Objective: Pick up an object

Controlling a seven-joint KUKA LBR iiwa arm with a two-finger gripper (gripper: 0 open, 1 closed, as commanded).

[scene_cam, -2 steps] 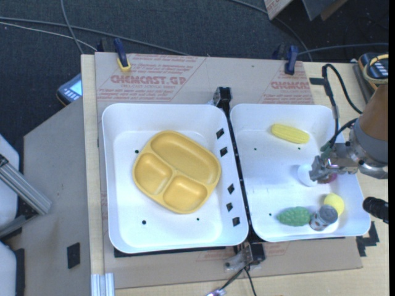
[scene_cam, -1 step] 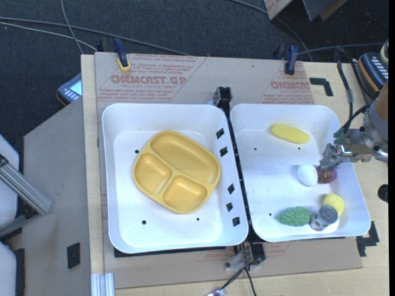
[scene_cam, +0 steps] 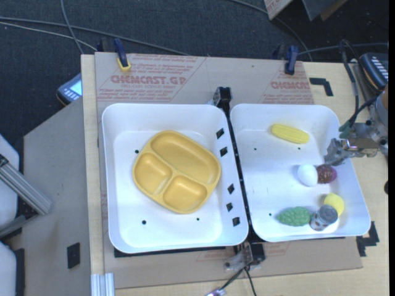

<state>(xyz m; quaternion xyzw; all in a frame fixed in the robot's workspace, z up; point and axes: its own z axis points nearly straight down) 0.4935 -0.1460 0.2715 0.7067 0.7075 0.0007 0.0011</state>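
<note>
My gripper (scene_cam: pixel 337 150) reaches in from the right and hangs over the right bin's (scene_cam: pixel 265 165) right side. Just below it in this view lie a dark red round fruit (scene_cam: pixel 327 175) and a white egg (scene_cam: pixel 307 175), touching each other. A yellow corn cob (scene_cam: pixel 290 134) lies at the bin's back. Along the front right sit a yellow lemon (scene_cam: pixel 334 201), a green bumpy piece (scene_cam: pixel 294 216) and a small grey can-like thing (scene_cam: pixel 325 216). Nothing is visibly held.
The left bin (scene_cam: pixel 117 165) holds a yellow divided plate (scene_cam: pixel 177 171). A black divider with clips (scene_cam: pixel 231 165) runs between the bins. Clamps (scene_cam: pixel 121 55) and cables lie along the bench's back edge.
</note>
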